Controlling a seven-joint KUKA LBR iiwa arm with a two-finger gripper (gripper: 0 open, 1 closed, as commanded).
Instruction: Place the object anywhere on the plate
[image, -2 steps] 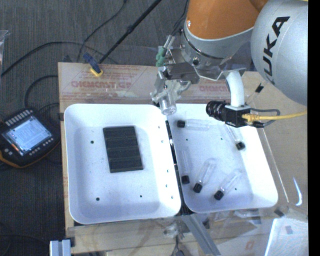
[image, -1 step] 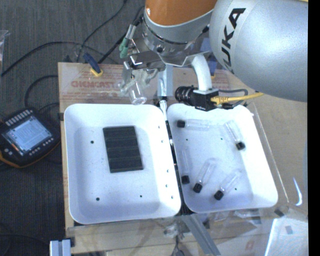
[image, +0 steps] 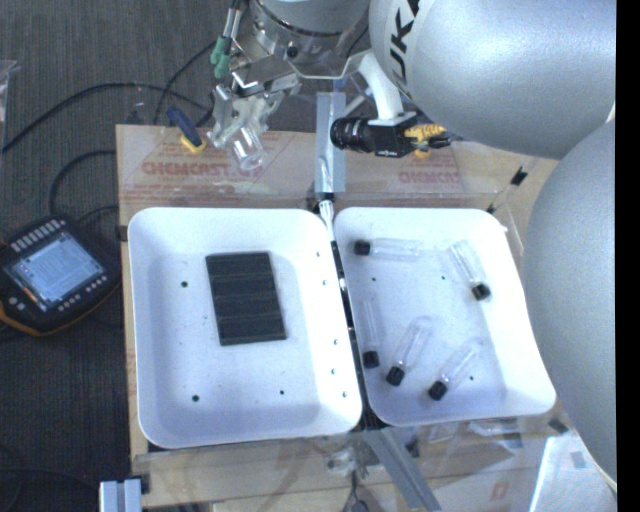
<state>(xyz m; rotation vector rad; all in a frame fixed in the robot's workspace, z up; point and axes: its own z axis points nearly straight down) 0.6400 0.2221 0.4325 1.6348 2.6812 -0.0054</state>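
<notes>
Camera view: tool hangs high beyond the left bin's far edge, pinching a clear vial; plate sits mid-bin, well nearer. Risk: the slick vial slips in transit, or rolls off the flat plate if released from height.

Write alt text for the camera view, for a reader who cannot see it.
The end effector hangs above the far edge of the left bin, gripping a clear tube. A black ridged plate lies in the left bin. In the right bin lie five clear tubes with black caps.
</notes>
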